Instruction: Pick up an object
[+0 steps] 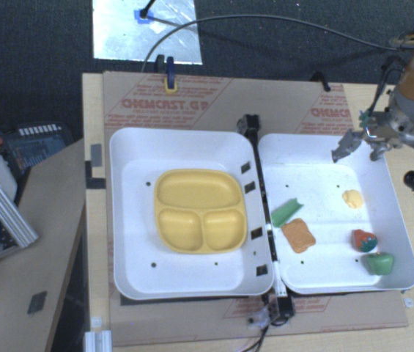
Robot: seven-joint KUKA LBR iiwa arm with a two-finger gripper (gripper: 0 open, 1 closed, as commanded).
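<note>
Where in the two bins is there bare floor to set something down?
Right bin: bare floor across the back and middle, between the gripper and the green piece; its front right crowds the red toy and green toy. Left bin: narrow strips around the yellow divided tray.

Five small objects are seen in the right bin, all lying loose. A green strip is angled just above an orange slab; these two may be touching. A pale yellow lump is set apart. A red-orange piece and a green piece are grouped near the front right corner.
</note>
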